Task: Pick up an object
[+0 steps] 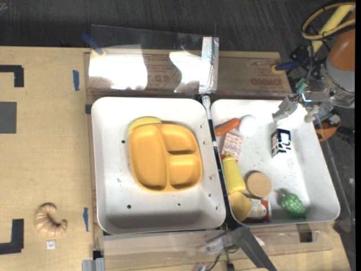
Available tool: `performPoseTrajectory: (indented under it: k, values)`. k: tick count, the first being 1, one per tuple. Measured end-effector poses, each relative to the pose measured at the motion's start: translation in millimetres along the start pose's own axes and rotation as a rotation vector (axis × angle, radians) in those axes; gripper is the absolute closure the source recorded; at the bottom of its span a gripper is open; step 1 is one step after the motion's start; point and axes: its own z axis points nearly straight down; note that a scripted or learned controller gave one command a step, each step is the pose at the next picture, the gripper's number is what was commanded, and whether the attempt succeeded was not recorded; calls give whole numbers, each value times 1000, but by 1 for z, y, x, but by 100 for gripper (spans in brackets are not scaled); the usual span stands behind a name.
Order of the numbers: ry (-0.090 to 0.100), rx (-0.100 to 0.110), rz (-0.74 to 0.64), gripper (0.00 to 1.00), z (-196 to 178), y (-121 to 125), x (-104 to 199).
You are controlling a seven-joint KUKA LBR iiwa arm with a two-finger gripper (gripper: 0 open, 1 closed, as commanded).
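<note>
Green knobbly toy (293,204) sits nearest in the right white bin (324,174), beside a round-lidded jar (258,186); further back lies a small black-and-white box (280,141). Above the far rim hovers the end effector (299,109), fingers spread, holding nothing.

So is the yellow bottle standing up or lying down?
Lying down. The yellow plastic bottle rests on its side along the left wall of the right white bin.
</note>
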Motion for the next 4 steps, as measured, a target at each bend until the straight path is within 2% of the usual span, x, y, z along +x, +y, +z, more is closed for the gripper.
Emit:
performPoseTrajectory:
  k: [1, 2, 3, 4]
  values:
    - [1, 7, 58, 0, 110, -44, 6]
    - [-1, -4, 123, 0, 75, -10, 0]
    - [-10, -31, 28, 0, 133, -10, -9]
    - [-14, -37, -25, 0, 139, 10, -36]
